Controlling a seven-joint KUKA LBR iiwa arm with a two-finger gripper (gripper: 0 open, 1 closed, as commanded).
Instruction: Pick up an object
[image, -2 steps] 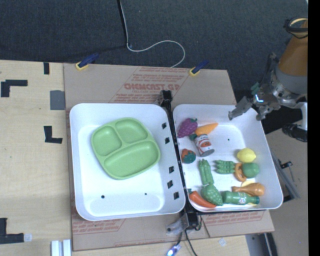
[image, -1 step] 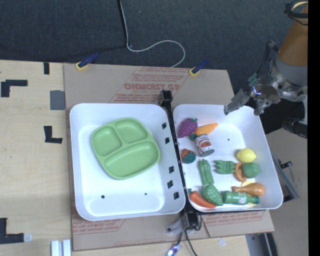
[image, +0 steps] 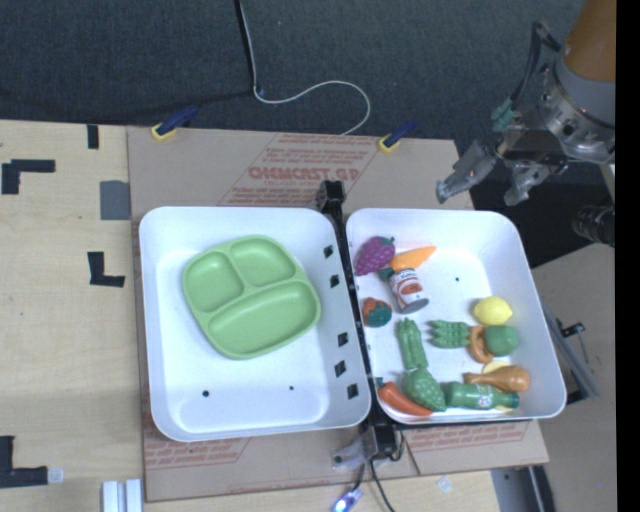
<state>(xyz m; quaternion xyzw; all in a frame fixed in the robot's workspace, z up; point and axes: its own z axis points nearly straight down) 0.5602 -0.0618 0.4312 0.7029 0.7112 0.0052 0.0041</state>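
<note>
- Gripper (image: 490, 186) hovers above the right bin's (image: 520, 245) far right corner, fingers spread apart, nothing btwn them.
- Toys lie below-left of gripper in that bin: purple grapes (image: 374, 254), small can (image: 408, 289), yellow lemon (image: 492, 310).
- Green divided plate (image: 251, 295) in left bin (image: 160, 330), far left of gripper.

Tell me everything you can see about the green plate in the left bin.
The green plate is a light green, smooth tray that looks like plastic, with rounded corners and three compartments: two small ones toward the far side and one large one nearer the camera. It lies flat, right side up and turned slightly askew, on the floor of the left bin, toward its far half. Nothing rests in it.
</note>
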